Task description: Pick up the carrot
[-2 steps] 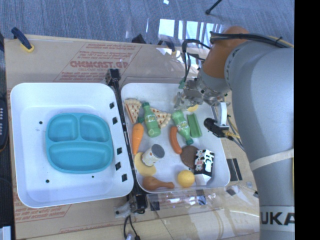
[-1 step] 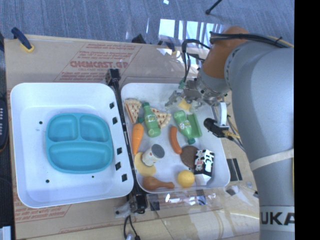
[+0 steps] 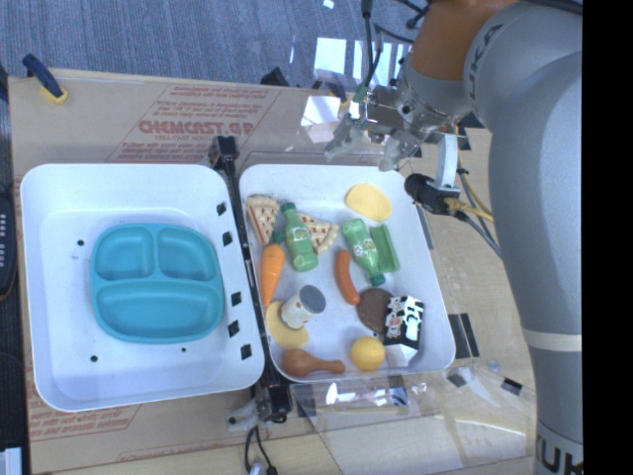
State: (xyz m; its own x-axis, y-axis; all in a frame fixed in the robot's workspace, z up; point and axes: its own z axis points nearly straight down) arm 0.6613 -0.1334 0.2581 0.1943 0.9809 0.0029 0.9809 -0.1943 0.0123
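While you look down at the bench, you can see two white bins side by side. Your carrot (image 3: 271, 271) lies in the right bin (image 3: 427, 265), close to its left wall, with its fat end up and its thin end down. It sits just beside a green bottle (image 3: 298, 237) that rests on a slice of toast (image 3: 263, 215). Below the carrot you can find a small can (image 3: 300, 308), a banana (image 3: 280, 330) and a chicken leg (image 3: 311, 364). A sausage (image 3: 346, 278), a second green bottle (image 3: 364, 246), a yellow chip (image 3: 368, 202), a lemon (image 3: 367, 352) and a cow-spotted carton (image 3: 403, 322) share that bin too. Your left bin (image 3: 45, 265) holds a blue tray (image 3: 155, 282) with three parts. Your gripper (image 3: 381, 137) hangs above the far edge of the right bin, well apart from the carrot. You cannot tell how it is set from up here.
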